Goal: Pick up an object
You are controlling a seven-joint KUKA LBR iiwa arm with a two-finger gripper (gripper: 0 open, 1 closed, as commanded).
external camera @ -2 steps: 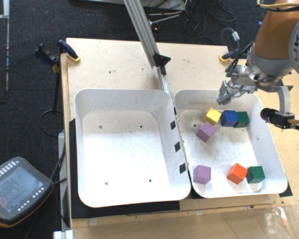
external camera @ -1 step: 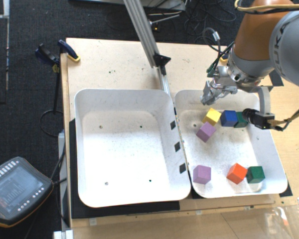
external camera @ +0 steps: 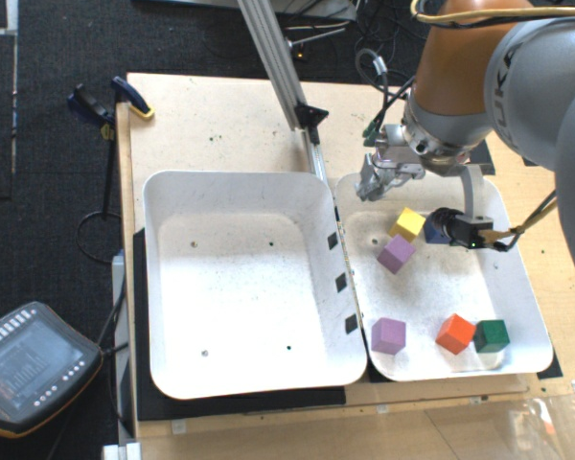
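Note:
Several small cubes lie in the right bin (external camera: 517, 290). A yellow cube (external camera: 408, 224) sits near the far end, touching a purple cube (external camera: 396, 254) just in front of it. A second purple cube (external camera: 388, 335), an orange cube (external camera: 455, 334) and a green cube (external camera: 492, 335) rest along the near edge. A dark blue piece (external camera: 437, 236) peeks out right of the yellow cube, mostly hidden. My gripper (external camera: 375, 189) hangs above the bin's far left corner, up and left of the yellow cube, with nothing seen in it.
The left bin (external camera: 240, 276) adjoins the right one. A slanted metal strut (external camera: 278, 65) ends at the bins' shared far corner. A blue and yellow clamp (external camera: 110, 103) lies at the bench's far left. A pendant (external camera: 29, 367) rests on the floor.

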